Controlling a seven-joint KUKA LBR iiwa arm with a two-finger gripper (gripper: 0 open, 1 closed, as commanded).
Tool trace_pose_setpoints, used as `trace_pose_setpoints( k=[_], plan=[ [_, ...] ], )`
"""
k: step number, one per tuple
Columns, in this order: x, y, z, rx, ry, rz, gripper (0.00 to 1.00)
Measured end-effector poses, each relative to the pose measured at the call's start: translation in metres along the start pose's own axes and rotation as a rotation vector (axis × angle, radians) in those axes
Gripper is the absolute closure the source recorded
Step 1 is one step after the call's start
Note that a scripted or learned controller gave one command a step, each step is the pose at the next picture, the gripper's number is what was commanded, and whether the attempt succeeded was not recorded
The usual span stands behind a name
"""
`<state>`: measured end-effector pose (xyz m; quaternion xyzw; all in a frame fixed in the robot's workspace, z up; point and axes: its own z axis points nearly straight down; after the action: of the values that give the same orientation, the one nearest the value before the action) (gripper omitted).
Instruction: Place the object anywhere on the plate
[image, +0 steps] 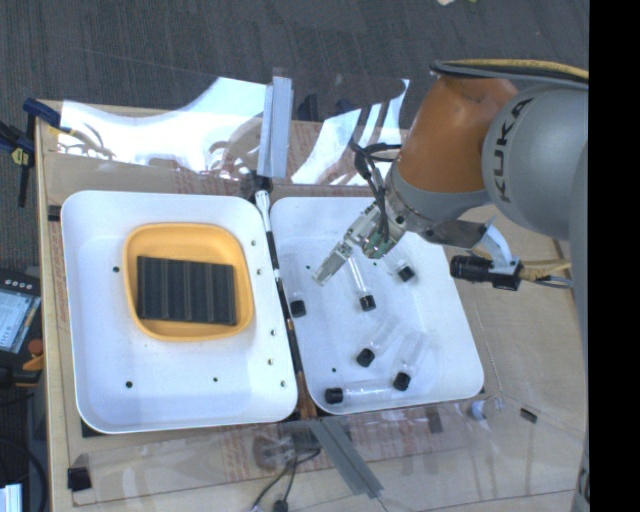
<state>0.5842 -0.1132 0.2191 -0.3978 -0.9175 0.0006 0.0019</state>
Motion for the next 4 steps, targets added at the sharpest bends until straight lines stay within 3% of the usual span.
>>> trace_pose_setpoints(
  k=[1,2,3,4],
  plan=[
    [0.013,-0.049,0.026,0.000,-0.001,0.041,0.00],
    [0.037,-0.068,0.020,0.000,0.000,-0.303,0.00],
    [0.050,-0.053,0.024,-0.001,-0.001,-0.673,0.00],
    [0.016,-0.080,0.031,-0.001,-0.006,-0.934,0.00]
  ],
)
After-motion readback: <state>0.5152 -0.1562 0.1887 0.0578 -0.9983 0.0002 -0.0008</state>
